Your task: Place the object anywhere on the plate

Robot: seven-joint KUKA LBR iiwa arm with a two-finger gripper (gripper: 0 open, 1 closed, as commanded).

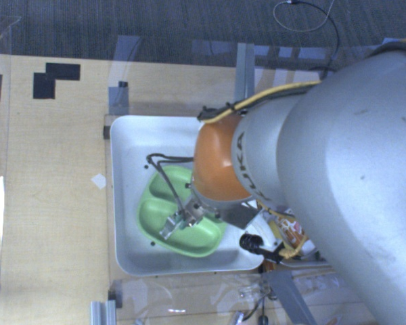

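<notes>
Camera view: arm [311, 161] blocks right bin; jaws [170, 227] state unclear, over green plate [155, 212] in white bin [125, 181].

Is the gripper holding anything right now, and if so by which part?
Cannot be told. The gripper is low over the green plate in the white bin, with no object seen in it.

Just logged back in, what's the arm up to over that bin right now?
The grey arm reaches in from the right and hangs low over the left white bin. Its gripper is down over the green divided plate lying in that bin. I can't make out any object between its fingers, and the arm hides much of the bin, so whether anything is on the plate is unclear.
</notes>
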